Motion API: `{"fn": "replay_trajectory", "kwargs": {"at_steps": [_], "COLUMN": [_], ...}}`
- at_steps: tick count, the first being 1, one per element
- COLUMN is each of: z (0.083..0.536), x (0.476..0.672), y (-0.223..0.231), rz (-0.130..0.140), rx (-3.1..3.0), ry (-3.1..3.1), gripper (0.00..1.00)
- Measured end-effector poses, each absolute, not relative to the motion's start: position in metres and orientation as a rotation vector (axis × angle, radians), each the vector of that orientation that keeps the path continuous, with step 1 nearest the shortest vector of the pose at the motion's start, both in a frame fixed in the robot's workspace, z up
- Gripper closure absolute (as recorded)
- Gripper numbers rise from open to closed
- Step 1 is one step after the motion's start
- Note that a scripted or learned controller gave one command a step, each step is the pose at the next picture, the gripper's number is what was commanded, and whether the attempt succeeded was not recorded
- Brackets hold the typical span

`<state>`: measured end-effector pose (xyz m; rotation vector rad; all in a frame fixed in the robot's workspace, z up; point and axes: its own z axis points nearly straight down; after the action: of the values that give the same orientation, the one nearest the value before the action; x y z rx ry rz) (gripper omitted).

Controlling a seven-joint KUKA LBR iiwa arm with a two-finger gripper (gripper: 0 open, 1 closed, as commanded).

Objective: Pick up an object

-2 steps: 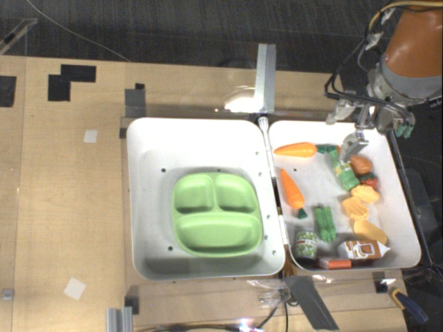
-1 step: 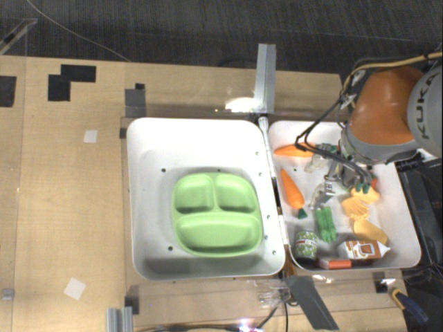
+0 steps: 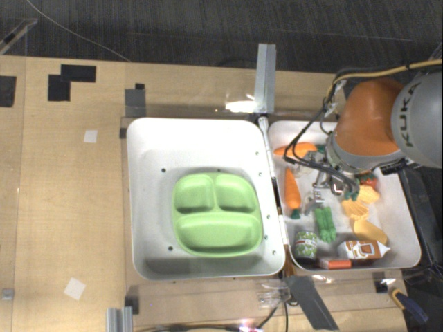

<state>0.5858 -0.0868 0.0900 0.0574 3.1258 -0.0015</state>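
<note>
iiwa arm (image 3: 408, 116), grey shell with orange band, cabled wrist.

Upper link is smooth light-grey casing, rounded, with dark KUKA lettering partly visible on its side. Below it sits a glossy orange dome-shaped band, then a darker grey ring at the wrist flange. Black cables loop off the left side of the orange section and run down toward the hand (image 3: 325, 189); a yellowish cable trails along the top toward the grey casing. Hand itself is bare metal and black hardware, small brackets and fittings clustered under the flange, detail too fine to resolve screws or markings.
</note>
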Motion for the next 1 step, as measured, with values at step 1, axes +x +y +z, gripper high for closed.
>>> {"fn": "replay_trajectory", "kwargs": {"at_steps": [1], "z": [0.0903], "x": [0.5687], "y": [-0.0872], "rz": [0.000], "rx": [0.236], "ry": [3.115], "gripper": [0.00]}}
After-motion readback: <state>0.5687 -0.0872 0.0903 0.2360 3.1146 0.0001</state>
